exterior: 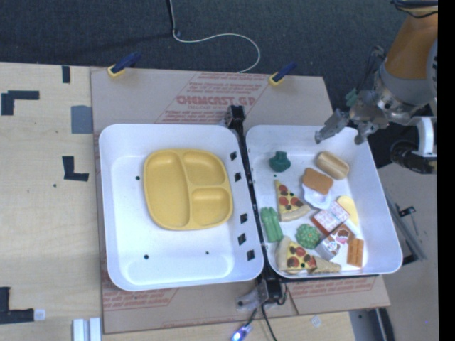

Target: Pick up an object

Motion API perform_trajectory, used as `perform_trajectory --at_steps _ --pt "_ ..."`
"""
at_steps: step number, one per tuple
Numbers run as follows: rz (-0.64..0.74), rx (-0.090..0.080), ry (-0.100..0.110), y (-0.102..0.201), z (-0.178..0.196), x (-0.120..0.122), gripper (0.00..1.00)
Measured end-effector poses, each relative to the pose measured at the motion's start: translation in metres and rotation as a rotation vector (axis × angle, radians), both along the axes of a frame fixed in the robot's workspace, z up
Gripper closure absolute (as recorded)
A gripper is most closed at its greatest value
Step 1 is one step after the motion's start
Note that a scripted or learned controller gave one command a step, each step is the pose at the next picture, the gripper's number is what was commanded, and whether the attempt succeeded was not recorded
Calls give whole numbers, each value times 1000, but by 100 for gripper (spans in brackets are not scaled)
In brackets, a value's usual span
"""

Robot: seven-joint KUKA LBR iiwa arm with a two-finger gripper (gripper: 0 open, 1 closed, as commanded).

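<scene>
Nearest us, at the front of the right bin (380, 190), we see a pizza slice (296, 256), a green broccoli piece (308, 235) and small cartons (331, 222) crowded together. Behind them lie another pizza slice (290, 201), a toast piece (317, 182) and a hot dog bun (332, 165). Just beyond the bun, over the bin's far rim, we see the gripper (343, 131) hovering, fingers spread and grasping nothing. Left, the yellow divided plate (188, 189) sits in the other bin (121, 212).

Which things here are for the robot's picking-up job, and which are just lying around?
For the job: gripper, open above the right bin; hot dog bun; pizza slice; broccoli.

Just lying about: yellow tray in the left bin; white cable.
</scene>
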State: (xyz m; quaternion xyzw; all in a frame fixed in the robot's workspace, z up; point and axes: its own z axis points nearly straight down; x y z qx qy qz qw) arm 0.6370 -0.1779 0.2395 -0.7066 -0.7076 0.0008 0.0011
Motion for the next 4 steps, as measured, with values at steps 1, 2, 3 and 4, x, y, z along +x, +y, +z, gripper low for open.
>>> perform_trajectory --at_steps 1,2,3,4 --pt "5 0 4 64 -165 30 0" --pt "3 -2 1 61 -148 31 100" --pt "3 -2 2 61 -148 31 0" --pt "-1 -1 1 84 -156 -14 0"
